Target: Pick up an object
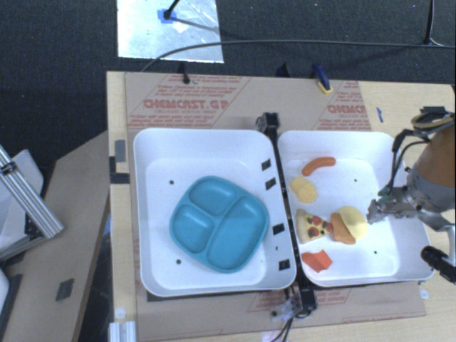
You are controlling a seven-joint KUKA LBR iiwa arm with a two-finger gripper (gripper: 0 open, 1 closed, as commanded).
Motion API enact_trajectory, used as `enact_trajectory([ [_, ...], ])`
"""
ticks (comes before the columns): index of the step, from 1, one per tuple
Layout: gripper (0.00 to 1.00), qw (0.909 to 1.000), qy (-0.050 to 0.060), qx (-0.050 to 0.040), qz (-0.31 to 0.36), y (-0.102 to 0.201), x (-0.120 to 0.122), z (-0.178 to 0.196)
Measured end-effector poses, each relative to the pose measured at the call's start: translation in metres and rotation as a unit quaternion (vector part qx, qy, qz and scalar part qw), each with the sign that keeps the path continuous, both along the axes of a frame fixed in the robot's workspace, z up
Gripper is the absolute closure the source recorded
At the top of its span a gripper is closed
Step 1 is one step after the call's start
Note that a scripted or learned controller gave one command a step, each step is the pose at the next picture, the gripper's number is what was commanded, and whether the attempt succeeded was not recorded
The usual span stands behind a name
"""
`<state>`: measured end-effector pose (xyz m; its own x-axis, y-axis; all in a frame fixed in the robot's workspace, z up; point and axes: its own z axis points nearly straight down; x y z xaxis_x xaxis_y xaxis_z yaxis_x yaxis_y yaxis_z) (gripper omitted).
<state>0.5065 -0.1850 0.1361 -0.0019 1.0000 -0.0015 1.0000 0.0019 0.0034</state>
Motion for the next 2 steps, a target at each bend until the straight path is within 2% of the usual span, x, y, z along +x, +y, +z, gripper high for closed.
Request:
enact_trajectory([
  [2, 1.00, 1.0000, -0.001, -0.0002, 0.001, -0.001, 0.005, 0.082],
])
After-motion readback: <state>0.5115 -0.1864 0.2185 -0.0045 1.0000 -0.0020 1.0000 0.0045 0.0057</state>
